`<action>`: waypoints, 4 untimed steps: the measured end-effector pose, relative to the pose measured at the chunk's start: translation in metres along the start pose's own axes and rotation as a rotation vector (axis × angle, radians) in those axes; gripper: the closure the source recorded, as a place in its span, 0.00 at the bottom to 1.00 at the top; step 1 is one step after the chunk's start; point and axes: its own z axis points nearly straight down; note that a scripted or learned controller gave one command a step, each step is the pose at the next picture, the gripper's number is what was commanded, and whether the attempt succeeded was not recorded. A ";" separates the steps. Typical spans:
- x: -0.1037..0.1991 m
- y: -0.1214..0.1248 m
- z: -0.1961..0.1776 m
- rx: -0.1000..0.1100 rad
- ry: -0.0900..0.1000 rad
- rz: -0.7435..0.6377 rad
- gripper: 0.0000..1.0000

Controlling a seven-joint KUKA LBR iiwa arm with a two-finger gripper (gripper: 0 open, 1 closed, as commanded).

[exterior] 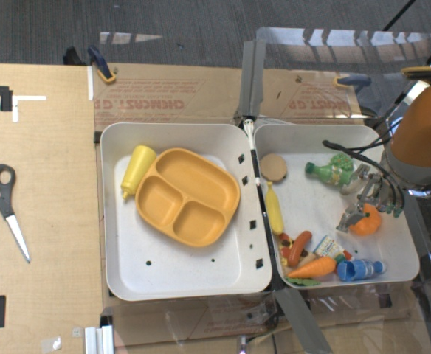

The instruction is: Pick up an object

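Down in the right bin (404,260), my hand (360,214) sits against an orange fruit (367,222); I cannot tell its state. Nearest me lie a blue bottle (359,270) and a carrot (313,268). Farther back, a green toy (335,169), a brown disc (274,167).

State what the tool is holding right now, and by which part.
It cannot be told. The tool is down in the right bin, right against the orange toy, but no grip is visible.
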 end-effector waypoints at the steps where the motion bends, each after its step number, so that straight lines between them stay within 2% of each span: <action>1: -0.001 0.001 -0.010 0.000 -0.004 -0.004 1.00; 2: 0.020 0.050 -0.083 -0.001 -0.001 0.107 1.00; 3: 0.020 0.049 -0.082 -0.001 -0.001 0.106 0.00; 4: -0.015 0.010 0.000 0.000 0.000 0.196 0.00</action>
